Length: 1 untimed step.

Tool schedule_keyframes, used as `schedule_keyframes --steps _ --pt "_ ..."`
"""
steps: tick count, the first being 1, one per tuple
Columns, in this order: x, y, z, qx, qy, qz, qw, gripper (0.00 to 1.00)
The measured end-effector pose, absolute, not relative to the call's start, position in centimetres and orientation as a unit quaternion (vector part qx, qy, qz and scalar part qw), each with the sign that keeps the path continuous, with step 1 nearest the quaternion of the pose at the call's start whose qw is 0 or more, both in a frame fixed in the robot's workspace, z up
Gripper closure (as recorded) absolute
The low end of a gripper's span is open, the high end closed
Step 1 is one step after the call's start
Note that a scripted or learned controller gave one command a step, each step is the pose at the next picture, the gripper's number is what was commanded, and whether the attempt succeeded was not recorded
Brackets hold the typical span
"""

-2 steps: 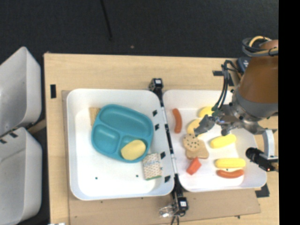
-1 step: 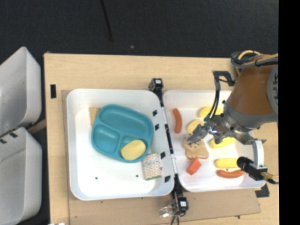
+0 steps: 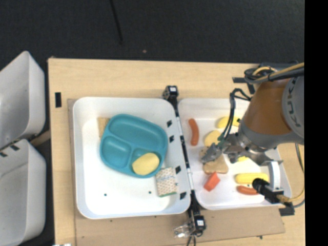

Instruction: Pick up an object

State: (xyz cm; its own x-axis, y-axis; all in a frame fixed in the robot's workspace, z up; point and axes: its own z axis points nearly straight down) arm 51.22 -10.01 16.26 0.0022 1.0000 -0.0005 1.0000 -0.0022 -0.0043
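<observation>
Now the hand (image 3: 214, 152) is lowered into the right bin (image 3: 202, 196) over a tan piece (image 3: 215, 166).
Whether the hand is spread or pinched cannot be told. A clean pick is best made by centring on that tan piece, just below the hand, and clearing the orange-red wedge (image 3: 211, 181) touching it; the red sausage (image 3: 193, 131) and yellow pieces (image 3: 212, 137) lie near.

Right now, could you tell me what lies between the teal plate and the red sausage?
In the camera view, the bins' adjoining rims lie between the teal plate and the red sausage.
</observation>
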Motion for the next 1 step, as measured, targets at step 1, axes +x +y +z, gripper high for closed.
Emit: schedule_keyframes --steps 1 --pt "51.51 -9.99 11.95 -0.708 -0.706 0.0015 0.001 0.0"
